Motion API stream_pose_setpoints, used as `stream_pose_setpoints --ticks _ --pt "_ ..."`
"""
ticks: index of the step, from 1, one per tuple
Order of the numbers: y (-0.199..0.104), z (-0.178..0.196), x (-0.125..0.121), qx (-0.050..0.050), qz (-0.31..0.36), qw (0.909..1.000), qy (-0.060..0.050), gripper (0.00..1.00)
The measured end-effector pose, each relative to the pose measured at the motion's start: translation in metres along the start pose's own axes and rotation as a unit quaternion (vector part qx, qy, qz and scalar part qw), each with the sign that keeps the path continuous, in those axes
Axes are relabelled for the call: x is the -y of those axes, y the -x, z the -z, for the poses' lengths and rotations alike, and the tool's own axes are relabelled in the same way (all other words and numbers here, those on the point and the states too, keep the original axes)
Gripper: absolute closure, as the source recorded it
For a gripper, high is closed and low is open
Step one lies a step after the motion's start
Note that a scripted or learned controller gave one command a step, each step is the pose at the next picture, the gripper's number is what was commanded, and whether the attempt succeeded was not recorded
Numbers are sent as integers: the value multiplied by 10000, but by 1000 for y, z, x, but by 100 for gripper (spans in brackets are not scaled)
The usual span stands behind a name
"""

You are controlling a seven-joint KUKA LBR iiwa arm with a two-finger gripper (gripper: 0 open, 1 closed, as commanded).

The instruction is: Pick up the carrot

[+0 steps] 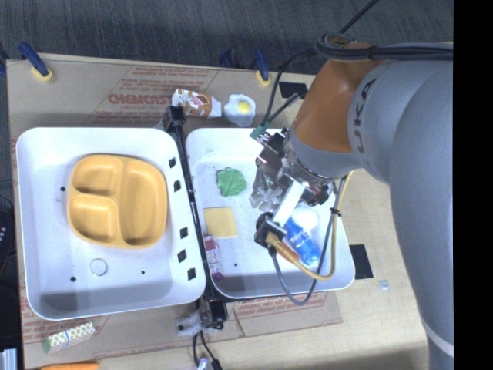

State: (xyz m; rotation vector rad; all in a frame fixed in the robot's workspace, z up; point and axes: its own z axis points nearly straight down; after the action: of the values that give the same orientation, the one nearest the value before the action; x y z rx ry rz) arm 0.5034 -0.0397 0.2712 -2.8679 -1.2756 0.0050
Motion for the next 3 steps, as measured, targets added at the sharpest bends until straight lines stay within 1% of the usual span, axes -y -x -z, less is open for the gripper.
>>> stream_pose_setpoints --ticks 1,2,3 --pt "-28 -81 47 11 57 10000 -12 100" --pt "-19 -5 53 3 684 9977 1 100" --pt "-29 -58 64 9 2317 9728 -12 100"
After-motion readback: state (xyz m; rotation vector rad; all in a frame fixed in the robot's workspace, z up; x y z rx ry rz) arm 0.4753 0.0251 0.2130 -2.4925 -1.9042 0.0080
